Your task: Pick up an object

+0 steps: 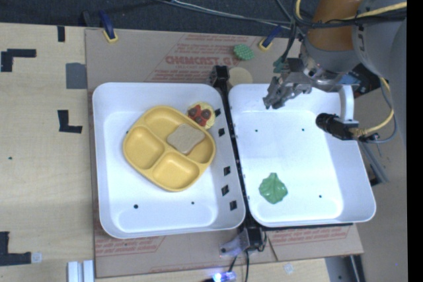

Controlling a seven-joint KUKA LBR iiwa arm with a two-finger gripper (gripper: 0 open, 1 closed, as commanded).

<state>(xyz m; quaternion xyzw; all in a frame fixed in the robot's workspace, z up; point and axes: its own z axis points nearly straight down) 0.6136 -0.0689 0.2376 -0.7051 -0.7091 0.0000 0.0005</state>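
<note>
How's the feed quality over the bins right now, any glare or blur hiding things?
Camera view: even, soft lighting; the two white bins look bright but not washed out; the crumpled green leafy piece and the yellow compartment tray read clearly; the pincer is dark and slightly soft, so its finger detail is hard to make out.

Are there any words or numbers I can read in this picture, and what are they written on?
Red printing on the cardboard above the bins: blurred, looks like "CHEMCAST" but not sure.
Red printing on the cardboard's bottom edge, under the left bin: too small to read.
Tray, both bins: no words or numbers.
</note>
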